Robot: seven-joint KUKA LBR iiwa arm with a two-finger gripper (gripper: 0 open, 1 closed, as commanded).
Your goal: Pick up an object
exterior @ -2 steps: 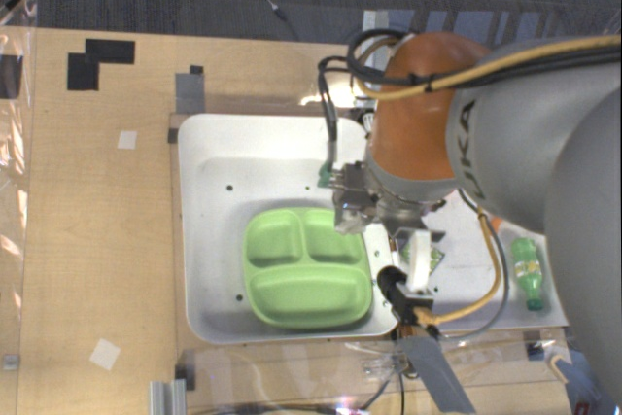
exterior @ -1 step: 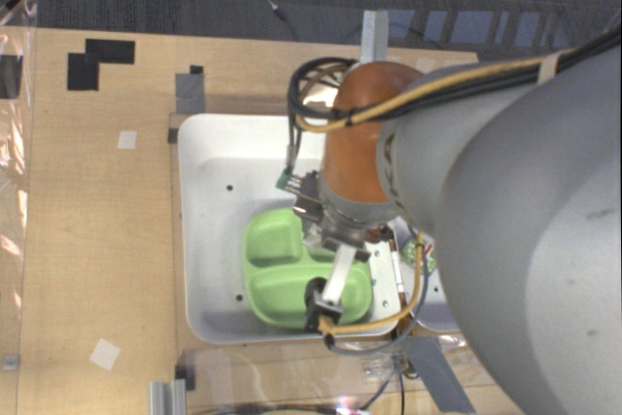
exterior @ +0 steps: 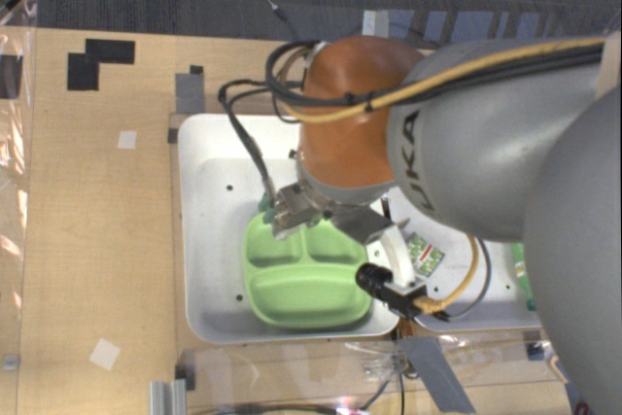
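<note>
Tray: we see a green divided tray (exterior: 303,282) in the left bin (exterior: 209,238)
End effector (exterior: 292,214): over its upper edge; we cannot tell its state

bins: 2, white (exterior: 209,238) | green divided tray: 1 (exterior: 301,282), at 6 o'clock in left bin | black tape marks on bench: 2 (exterior: 97,61), at 10 o'clock

Divided tray (exterior: 306,287) in left bin (exterior: 209,209)
</note>
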